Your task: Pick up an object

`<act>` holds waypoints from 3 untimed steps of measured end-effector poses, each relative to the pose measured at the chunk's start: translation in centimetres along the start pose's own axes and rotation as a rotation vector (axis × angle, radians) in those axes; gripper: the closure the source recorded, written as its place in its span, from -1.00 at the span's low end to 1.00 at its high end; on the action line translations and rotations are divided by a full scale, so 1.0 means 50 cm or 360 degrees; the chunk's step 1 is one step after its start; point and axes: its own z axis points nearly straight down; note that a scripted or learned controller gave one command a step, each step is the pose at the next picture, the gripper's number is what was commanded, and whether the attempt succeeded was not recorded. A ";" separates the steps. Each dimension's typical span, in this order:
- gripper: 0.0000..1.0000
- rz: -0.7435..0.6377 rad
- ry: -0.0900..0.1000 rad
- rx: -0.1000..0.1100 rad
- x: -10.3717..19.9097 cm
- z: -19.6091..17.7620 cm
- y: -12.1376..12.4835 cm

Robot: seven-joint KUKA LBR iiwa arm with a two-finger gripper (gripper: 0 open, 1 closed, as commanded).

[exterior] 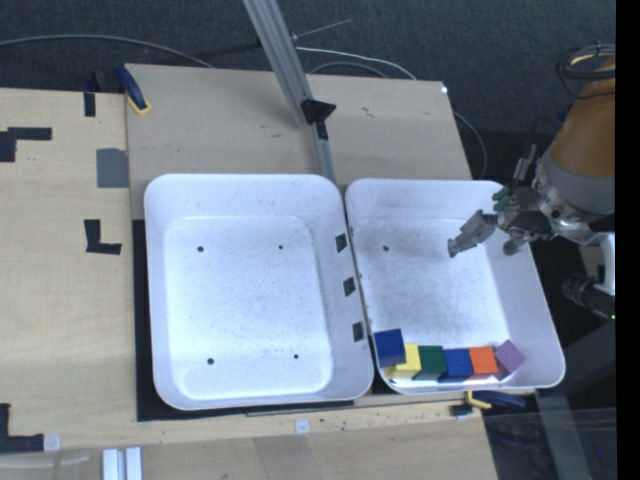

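Note:
Small blocks lie in a row along the near wall of the right bin [520, 298]: a blue block [388, 345] on a yellow one [407, 366], then a green block [431, 359], another blue block [458, 362], an orange block [483, 360] and a purple block [509, 355]. My gripper [480, 232] hangs over the far right part of this bin, well above and behind the blocks. I see nothing between its fingers.
The left bin [170, 268] sits beside the right one, with black clips on the shared wall. A slanted metal pole [285, 53] rises behind the bins. Cables run over the bench at the back, and black tape marks lie to the left.

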 end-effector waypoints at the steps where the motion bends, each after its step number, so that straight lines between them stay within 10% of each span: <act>1: -1.00 0.0006 0.0000 0.0011 -0.084 0.230 0.030; 3: -1.00 -0.0003 -0.0001 -0.0006 -0.090 0.140 0.114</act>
